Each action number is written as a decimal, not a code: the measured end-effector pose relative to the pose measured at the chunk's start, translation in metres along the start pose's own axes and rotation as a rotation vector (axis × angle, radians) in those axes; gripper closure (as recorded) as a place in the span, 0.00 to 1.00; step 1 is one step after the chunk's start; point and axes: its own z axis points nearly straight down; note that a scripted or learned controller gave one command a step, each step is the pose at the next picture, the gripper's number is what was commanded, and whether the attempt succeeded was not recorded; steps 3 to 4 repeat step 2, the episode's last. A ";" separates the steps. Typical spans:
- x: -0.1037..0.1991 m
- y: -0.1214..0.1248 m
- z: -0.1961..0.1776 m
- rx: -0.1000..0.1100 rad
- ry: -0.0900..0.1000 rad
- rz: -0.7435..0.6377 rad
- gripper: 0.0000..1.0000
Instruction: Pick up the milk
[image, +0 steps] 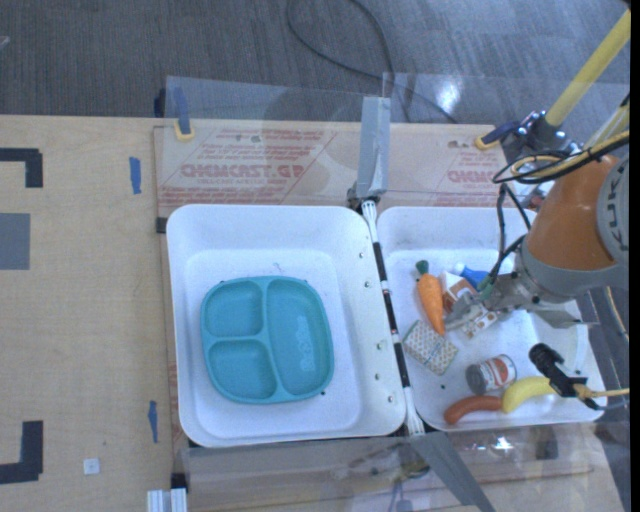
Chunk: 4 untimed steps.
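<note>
The milk (467, 288) lies in the right bin (560, 225), near the middle, just right of the carrot (431, 301). It looks like a small toy carton, white with a red panel and a blue end toward the bin's back wall, though much of it is covered by the claw (478, 312), which sits right over it. Whether the claw is apart or together I cannot tell; its tips are lost in the clutter of the carton and the cables.

As a toy carton it is probably light and fairly stiff, with flat smooth sides that may slip a little under hard pads. It seems unlikely to crush or break. The best hold would be across its two long flat faces, near the middle of the body, not at the tapered end where the pads could slide off.

The carrot touches or nearly touches it on the left, and a checked cracker (431, 348) lies just in front, so a wide approach may nudge either. The can (490, 374), banana (528, 392) and sausage (472, 408) lie nearer the front, apart from it. The left bin (190, 240) carries a teal tray (267, 340).
</note>
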 end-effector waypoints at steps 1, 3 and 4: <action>-0.004 -0.001 -0.010 -0.003 -0.002 0.007 1.00; 0.078 0.021 -0.199 -0.001 -0.001 -0.039 1.00; 0.078 0.021 -0.199 -0.001 -0.001 -0.039 1.00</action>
